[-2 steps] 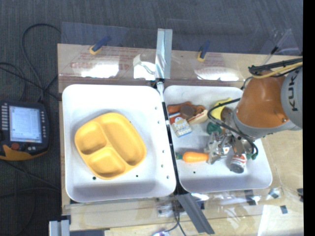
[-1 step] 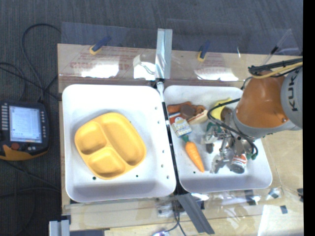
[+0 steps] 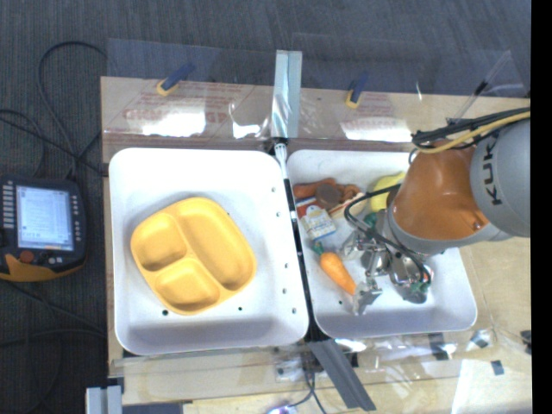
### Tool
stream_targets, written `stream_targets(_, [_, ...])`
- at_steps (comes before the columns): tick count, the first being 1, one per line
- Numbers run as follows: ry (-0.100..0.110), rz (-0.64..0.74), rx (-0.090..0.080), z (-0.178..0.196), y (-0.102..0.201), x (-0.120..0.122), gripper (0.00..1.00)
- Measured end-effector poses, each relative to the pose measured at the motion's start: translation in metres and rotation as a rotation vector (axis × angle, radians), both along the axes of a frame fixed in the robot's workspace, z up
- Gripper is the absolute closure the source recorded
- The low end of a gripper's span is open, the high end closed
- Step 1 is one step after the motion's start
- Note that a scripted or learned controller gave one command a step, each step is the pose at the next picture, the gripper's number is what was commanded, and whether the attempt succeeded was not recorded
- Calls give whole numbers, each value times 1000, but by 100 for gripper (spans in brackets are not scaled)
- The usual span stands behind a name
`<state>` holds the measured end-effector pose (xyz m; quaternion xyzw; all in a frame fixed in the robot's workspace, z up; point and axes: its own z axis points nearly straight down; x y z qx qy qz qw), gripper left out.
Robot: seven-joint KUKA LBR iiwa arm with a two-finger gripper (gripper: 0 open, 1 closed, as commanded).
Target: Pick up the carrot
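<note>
The carrot, small and orange with its tip pointing to the lower right, lies on the floor of the right bin near its left wall. My gripper hangs low over the bin just to the carrot's right, close to its tip. The view does not show the carrot between its fingers. The arm's orange band hides the bin's middle and right part.
Behind the carrot lie a small printed packet, a brown item and a yellow object partly under the arm. A yellow divided plate sits in the left bin. A teach pendant lies off the bench at left.
</note>
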<state>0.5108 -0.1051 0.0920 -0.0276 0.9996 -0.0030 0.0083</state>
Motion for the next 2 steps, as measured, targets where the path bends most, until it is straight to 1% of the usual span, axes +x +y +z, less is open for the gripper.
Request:
stream_targets(1, [-7,0,-3,11,0,2,100])
stream_targets(2, [-5,1,-2,11,1,2,0])
